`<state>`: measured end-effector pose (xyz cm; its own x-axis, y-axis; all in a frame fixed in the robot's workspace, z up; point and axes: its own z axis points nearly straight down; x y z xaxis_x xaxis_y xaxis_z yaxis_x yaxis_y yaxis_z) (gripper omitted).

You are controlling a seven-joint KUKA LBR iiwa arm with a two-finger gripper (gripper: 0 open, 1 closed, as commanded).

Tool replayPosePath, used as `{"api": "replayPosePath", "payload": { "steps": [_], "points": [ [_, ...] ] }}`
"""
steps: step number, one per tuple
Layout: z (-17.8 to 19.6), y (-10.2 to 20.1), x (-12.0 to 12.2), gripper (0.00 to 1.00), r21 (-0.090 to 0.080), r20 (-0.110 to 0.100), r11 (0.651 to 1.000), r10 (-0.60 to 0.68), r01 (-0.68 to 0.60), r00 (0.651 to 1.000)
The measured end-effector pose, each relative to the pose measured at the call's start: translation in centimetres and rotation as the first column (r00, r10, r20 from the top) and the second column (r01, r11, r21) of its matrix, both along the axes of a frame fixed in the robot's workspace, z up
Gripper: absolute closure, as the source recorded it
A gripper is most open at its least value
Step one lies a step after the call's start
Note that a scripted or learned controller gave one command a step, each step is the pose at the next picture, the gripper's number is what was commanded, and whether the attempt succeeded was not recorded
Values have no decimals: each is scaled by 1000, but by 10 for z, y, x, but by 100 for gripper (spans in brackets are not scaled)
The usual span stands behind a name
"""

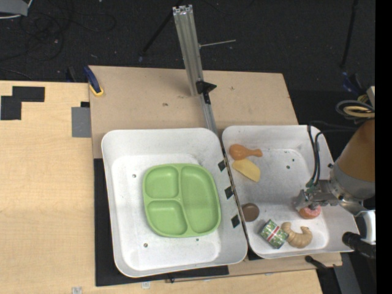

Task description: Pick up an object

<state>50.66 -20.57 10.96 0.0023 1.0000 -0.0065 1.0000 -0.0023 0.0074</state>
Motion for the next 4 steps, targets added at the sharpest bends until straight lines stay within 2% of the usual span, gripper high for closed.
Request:
{"api": "replayPosePath", "payload": {
  "steps": [2,3,4],
  "points": [
    [124,4,-5,100,5,-3,1000,4,-4,1000],
    [125,4,-5,100,7,-9,1000,4,-4,1000],
    [117,60,4,100,10,-10,1000,8,-7,1000]
  ]
}}
